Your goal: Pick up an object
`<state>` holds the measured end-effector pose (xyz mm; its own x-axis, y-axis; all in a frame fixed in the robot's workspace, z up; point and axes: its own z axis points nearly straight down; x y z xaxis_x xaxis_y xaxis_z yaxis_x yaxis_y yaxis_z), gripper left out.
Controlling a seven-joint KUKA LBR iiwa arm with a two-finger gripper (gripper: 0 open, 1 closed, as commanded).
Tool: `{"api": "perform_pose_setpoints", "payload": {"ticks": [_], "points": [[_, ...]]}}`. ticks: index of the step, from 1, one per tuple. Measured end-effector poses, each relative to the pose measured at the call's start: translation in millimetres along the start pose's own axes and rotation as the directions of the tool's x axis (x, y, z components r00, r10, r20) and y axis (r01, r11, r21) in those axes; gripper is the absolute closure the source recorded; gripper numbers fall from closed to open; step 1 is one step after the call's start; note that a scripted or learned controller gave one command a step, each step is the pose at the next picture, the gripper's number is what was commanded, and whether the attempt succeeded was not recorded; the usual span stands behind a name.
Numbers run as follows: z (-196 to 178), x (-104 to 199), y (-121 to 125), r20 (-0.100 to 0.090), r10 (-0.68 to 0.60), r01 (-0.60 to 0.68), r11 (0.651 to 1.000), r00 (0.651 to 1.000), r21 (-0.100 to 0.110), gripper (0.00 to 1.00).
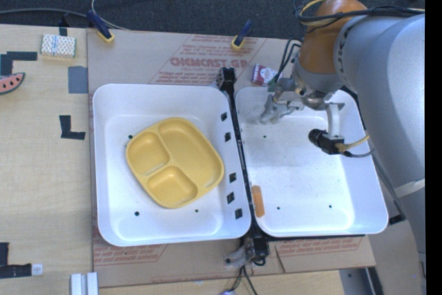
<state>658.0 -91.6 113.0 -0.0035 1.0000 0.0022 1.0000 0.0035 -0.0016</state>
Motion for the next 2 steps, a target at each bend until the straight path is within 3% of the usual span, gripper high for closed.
{"api": "perform_pose_setpoints", "payload": {"ticks": [1,2], "points": [[0,0,0,0.000,0.000,0.000,1.000,1.000,0.000,0.00],[28,-1,11,0.002,0.001,-0.001,1.000,1.000,-0.002,0.00]]}}
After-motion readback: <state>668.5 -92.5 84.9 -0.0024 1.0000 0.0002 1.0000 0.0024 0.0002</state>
